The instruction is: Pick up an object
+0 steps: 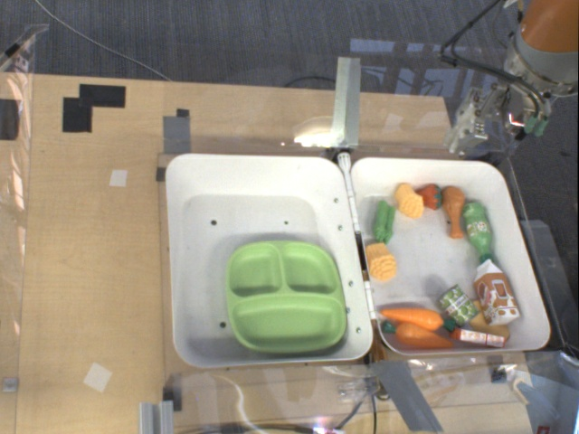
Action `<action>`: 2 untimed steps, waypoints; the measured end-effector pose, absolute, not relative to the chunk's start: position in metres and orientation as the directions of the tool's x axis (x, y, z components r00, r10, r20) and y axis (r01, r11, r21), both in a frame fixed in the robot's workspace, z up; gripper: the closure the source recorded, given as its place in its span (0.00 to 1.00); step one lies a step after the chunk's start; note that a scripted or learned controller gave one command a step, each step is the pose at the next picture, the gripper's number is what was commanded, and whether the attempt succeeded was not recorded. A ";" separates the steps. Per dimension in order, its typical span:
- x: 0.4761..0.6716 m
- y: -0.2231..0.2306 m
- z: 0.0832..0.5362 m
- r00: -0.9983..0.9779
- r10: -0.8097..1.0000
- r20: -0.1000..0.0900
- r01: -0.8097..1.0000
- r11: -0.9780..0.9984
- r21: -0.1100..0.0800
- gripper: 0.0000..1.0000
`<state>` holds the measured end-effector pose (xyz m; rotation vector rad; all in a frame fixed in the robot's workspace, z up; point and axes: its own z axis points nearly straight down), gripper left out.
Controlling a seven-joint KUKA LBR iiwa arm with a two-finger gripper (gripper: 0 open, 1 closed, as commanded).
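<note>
Toy food, the stuff we are meant to pick from, lies scattered in the right bin (pixel 511 197), while the left bin (pixel 194 242) bears a green divided plate (pixel 286 297) toward its near side. We go down in size from there. Our arm (pixel 547 25) sits at the upper right, beyond the right bin's far corner and above the bench (pixel 81 242), with its gripper (pixel 493 120) hanging well apart from all the food; whether the jaws are spread or pressed together we cannot tell at this angle. Along the near wall lie two carrots (pixel 414 325) side by side, with a small carton (pixel 496 295) just to their right and a green box (pixel 458 304) between. Up the right side we see a green bottle (pixel 478 229) beside a drumstick (pixel 453 208), a tomato (pixel 428 193) and a corn cob (pixel 409 201). Near the dividing wall sit a green pepper (pixel 384 221) and a second corn piece (pixel 381 263).
</note>
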<state>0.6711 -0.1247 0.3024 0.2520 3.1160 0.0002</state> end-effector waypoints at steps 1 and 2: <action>0.673 -0.124 0.316 -0.987 0.157 -0.027 0.157 0.988 0.002 1.00; 0.675 -0.123 0.330 -0.987 0.155 -0.040 0.155 0.988 0.003 1.00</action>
